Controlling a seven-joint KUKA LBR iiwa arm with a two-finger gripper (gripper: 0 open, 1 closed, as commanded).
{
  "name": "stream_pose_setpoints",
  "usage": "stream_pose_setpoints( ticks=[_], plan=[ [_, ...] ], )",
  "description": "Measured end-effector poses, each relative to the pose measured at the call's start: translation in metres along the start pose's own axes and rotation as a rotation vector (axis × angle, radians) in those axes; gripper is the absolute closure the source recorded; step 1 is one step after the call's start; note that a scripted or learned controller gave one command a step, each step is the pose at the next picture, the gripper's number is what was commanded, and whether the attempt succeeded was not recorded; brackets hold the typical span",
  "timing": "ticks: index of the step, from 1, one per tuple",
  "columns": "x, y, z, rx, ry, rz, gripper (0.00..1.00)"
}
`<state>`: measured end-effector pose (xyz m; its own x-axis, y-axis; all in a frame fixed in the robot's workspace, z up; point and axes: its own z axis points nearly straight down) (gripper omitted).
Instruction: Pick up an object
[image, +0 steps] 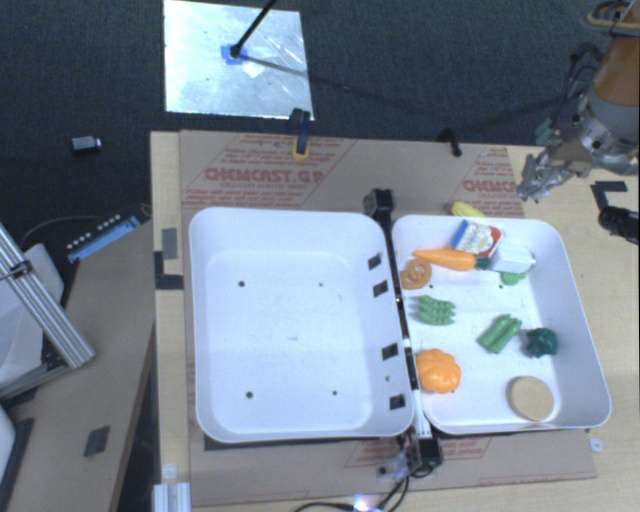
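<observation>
Orange and green toy foods crowd the right bin (575, 300), any of which could serve as the object to pick: a carrot (445, 259) lying near the far wall beside a small red, white and blue packet (473, 238), a ridged orange slice (415, 273) just left of it, two green pieces (434, 310) and (499, 333) in the middle, a dark green broccoli-like lump (541, 342), an orange pumpkin-shaped thing (438, 371) by the near-left wall, and a tan round biscuit (531, 397) at the near corner; a yellow item (466, 210) peeks over the far rim. The left bin (210, 330) sits alongside, touching at the hinge-like divider. The claw (533, 186) hangs above the tabletop (120, 320) beyond the right bin's far corner, well apart from every piece; nothing is between its fingers, and whether they are spread or closed I cannot tell. By my reading the pick has not begun: approach, descent, closing and lifting all remain
</observation>
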<state>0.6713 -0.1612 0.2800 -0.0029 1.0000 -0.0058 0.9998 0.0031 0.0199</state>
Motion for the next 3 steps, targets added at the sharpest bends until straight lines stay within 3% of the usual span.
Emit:
stream_pose_setpoints(
  ticks=[1,2,3],
  plan=[
    [-0.038,-0.064,0.033,0.023,0.004,0.007,1.0],
    [-0.045,-0.033,-0.005,0.013,0.003,-0.002,1.0],
    [-0.044,-0.001,-0.006,0.013,0.003,-0.003,1.0]
  ],
)
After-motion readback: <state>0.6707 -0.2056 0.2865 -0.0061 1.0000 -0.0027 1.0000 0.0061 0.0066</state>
